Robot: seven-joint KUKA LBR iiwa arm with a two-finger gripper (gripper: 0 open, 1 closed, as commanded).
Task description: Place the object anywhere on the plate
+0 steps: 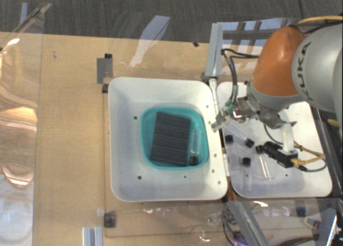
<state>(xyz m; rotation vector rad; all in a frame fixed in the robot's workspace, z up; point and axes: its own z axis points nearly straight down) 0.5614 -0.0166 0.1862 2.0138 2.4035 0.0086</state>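
The teal, rounded-square plastic plate sits in the middle of the left white bin; on the plate lies a dark grey, ribbed rectangular block, flat and slightly skewed, and just to the block's right, also on the plate, a small clear cylinder with a dark end; which of these 2 is the task's object I cannot tell, though both already rest on the plate. The block looks stiff and fairly light, its ribs offering grip, best pinched across its short width; the cylinder looks smooth, slippery and apt to roll. The gripper hangs right of the plate, above the seam between the 2 bins; its state I cannot tell.
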